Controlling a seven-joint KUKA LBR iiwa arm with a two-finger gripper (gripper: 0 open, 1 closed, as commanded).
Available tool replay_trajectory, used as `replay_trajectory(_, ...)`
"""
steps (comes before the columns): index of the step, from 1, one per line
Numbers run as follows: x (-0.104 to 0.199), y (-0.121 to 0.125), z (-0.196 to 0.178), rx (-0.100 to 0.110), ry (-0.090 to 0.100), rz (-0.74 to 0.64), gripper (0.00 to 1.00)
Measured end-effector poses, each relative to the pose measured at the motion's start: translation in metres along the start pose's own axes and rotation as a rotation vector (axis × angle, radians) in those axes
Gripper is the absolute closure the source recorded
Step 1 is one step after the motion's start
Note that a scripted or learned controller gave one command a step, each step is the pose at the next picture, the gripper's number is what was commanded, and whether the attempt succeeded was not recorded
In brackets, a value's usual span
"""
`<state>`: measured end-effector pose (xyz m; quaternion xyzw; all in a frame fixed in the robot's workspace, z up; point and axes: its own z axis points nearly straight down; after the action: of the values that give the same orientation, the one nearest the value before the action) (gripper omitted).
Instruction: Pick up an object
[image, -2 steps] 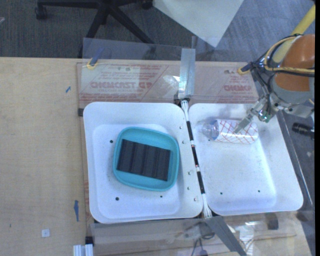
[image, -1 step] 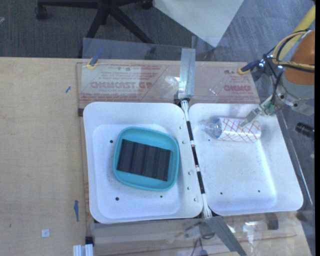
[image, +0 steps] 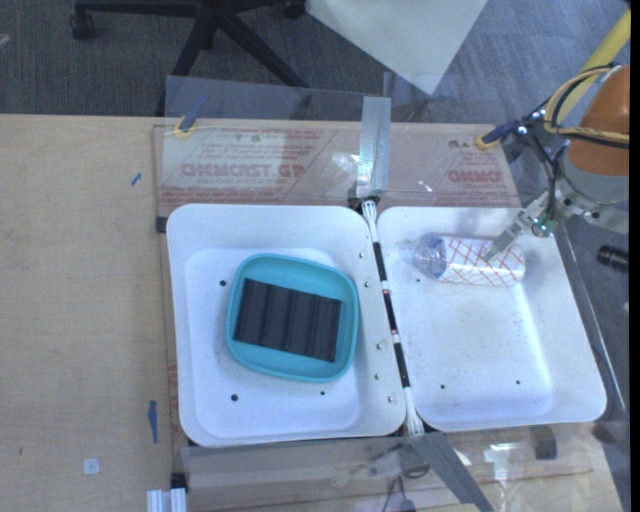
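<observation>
Clear plastic bottle (image: 470, 260) with red crosshatching lies on its side in the right bin (image: 500, 390), just left of the gripper (image: 512, 236). A sideways approach could roll it away; rounded plastic slips easily.

On the bench (image: 80, 300) two shallow white bins lie side by side: the left bin (image: 200, 400) carries a teal tray (image: 290, 316) with a dark ribbed insert, tilted slightly. In the right bin (image: 520, 380), near its far wall, a clear bottle (image: 470, 262) with red crisscross markings lies on its side, its cap end pointing left. The arm (image: 600, 130) reaches in from the far right, its pincer (image: 512, 238) blurred just above the bottle's right end.
</observation>
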<state>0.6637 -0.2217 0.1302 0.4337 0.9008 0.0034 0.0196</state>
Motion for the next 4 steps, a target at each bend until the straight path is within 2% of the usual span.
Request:
replay_trajectory(1,-0.002,-0.002,0.001,0.0,-0.003,-0.14,0.0)
replay_trajectory(2,0.0,-0.001,0.001,-0.002,-0.011,-0.21,0.0)
replay_trajectory(3,0.023,0.016,0.002,-0.002,-0.016,-0.376,0.0)
replay_trajectory(4,0.051,0.02,-0.008,0.012,0.027,-0.388,0.0)
